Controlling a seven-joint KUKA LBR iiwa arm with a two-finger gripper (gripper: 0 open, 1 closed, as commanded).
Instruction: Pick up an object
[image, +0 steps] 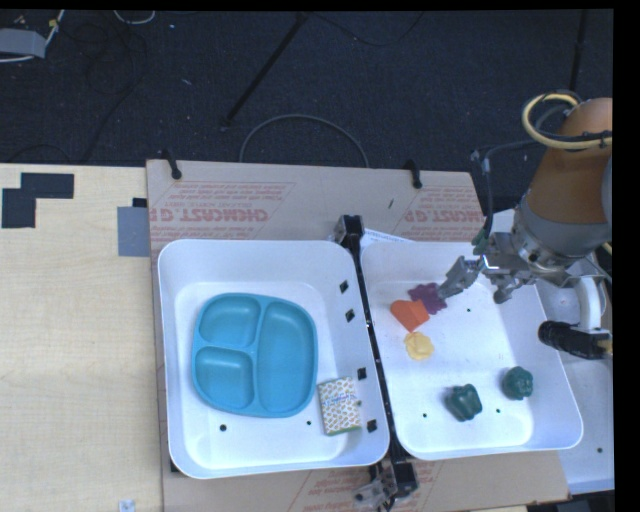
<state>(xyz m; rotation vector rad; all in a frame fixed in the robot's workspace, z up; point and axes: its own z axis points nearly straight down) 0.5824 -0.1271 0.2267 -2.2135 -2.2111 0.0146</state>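
The purple object (428, 296) lies in the right bin (545, 400), just off the jaws' left tip; whether they touch it, or stand apart or together, I cannot tell. The arm (568, 190) slants in from the right, wrist low, gripper (480, 275) angled leftward.

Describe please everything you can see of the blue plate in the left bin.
The blue plate is a light blue tray with rounded corners, and it looks like smooth plastic. Raised ridges divide it into three compartments: two smaller ones on the camera's left side, one above the other, and one long one on the right. It lies flat, face up, on the floor of the left bin, slightly turned. A small patterned card lies at its lower right corner, touching or nearly touching its edge. Nothing is seen lying in its compartments.
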